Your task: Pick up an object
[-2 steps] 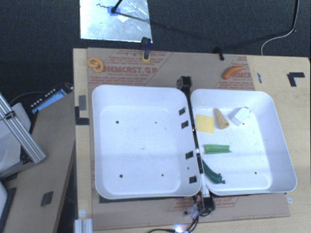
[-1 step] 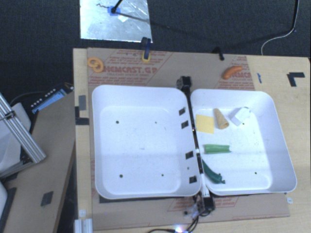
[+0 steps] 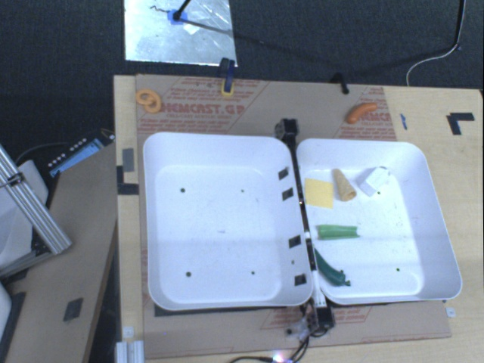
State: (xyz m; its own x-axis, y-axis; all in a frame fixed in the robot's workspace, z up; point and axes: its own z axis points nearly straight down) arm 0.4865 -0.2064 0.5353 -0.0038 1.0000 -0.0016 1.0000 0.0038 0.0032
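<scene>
Status: nothing lifted yet, as far as the layout shows. All candidate objects lie flat in the right bin (image 3: 431,225), in its left half; the left bin (image 3: 219,218) carries only its small dark floor marks. The whole pick looks to be still ahead: approach, closing on an object, lift. Pincer state: cannot tell from this frame.

Contents of the right bin, top to bottom of the frame:
- white block (image 3: 373,181), upper middle of the bin, sitting skewed to the bin walls.
- tan cone-like piece (image 3: 344,185), just left of the white block. Long axis runs near vertical in the frame, narrow end toward the top, leaning slightly left.
- yellow flat square (image 3: 318,193), touching or nearly touching the tan piece on its left side; cannot tell which. No clear long axis.
- green pod-shaped piece (image 3: 337,232), centre-left. Long axis close to horizontal in the frame.
- dark green curved piece (image 3: 330,271), lower left corner, beside the divider between the bins. Long axis runs diagonally from upper left to lower right.

Outside the bins, on the worktop (image 3: 423,108): orange sausage-shaped toy (image 3: 361,113) above the right bin, orange ring (image 3: 149,100) at upper left, yellow-and-blue clamp (image 3: 227,78) at the top edge.

Judgement: the green pod lies well apart from its neighbours and looks the easiest target, gripped across its short axis.
</scene>
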